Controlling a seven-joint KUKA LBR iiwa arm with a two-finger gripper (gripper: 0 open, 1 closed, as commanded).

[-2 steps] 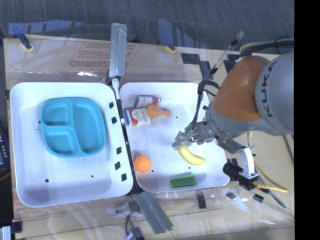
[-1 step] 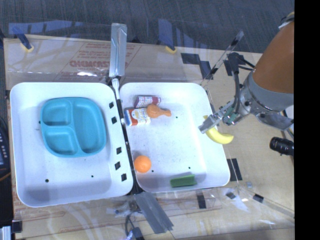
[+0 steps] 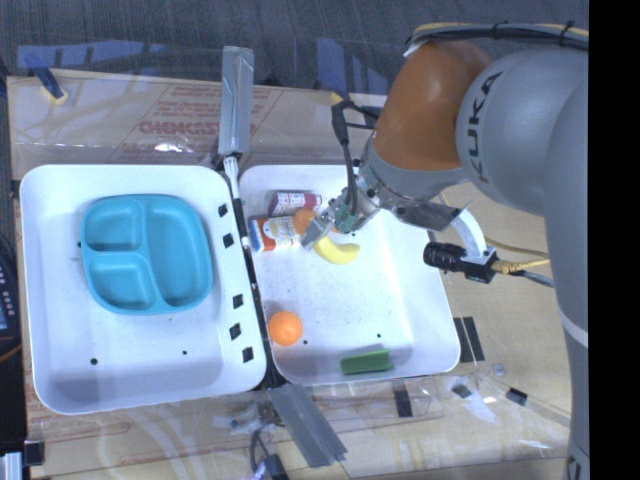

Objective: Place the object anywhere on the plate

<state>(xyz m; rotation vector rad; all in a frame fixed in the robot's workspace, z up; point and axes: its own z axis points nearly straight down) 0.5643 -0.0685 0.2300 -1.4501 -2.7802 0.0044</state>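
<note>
Gripper low in right bin, just above banana; finger state: cannot tell. Blue plate in left bin

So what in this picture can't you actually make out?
- Gripper, camera view: whether it is open or shut, too small and dark against the clutter.
- Bottle and small carton: labels too small to read.
- Banana: its upper end is covered by the gripper.
- Arm: cut off by the top edge.
- Blue plate: fully visible, nothing doubtful.
</note>
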